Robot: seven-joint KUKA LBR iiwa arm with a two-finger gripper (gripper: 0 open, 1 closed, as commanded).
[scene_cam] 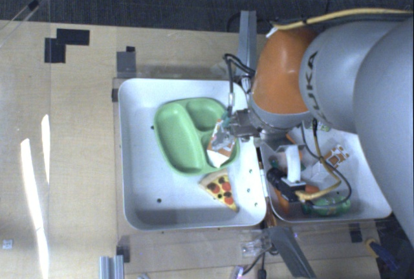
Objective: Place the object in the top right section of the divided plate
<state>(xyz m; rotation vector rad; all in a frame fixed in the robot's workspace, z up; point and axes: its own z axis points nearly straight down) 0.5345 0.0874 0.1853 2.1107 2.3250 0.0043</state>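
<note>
A green divided plate lies in the left white bin. Its top right section shows bare green. My gripper hangs over the plate's right side, at the ridge between the two right sections. A small pale object with bits of colour sits right below the gripper, over the lower right section. Whether the gripper holds it or it rests on the plate is hidden by the wrist.
A toy pizza slice lies on the left bin's floor just below the plate. The right bin holds several things, among them an orange piece, a green piece and a white printed packet. The arm covers most of that bin.
</note>
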